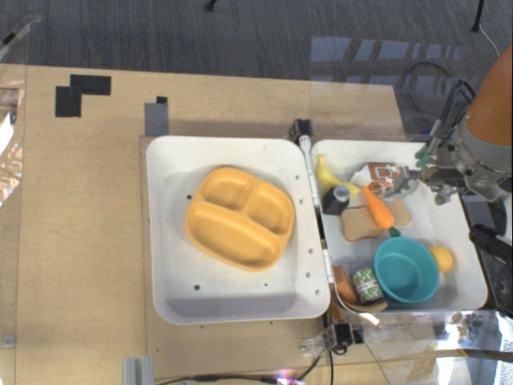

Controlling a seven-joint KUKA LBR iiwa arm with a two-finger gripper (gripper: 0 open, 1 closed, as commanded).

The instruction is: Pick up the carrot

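carrot (378, 205) lies untouched in right bin (478, 295), atop toast slice (362, 225) (teal bowl (405, 271) just below). gripper (439, 179) hangs near the bin's far right; grip state unreadable. pick not yet made.

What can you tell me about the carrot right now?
The carrot is a small orange toy, plastic-looking, tapered, with a hint of green at its lower end. It lies flat and slanted in the right bin, resting across a slice of toast, just above the teal bowl. The gripper is to its upper right, not touching it.
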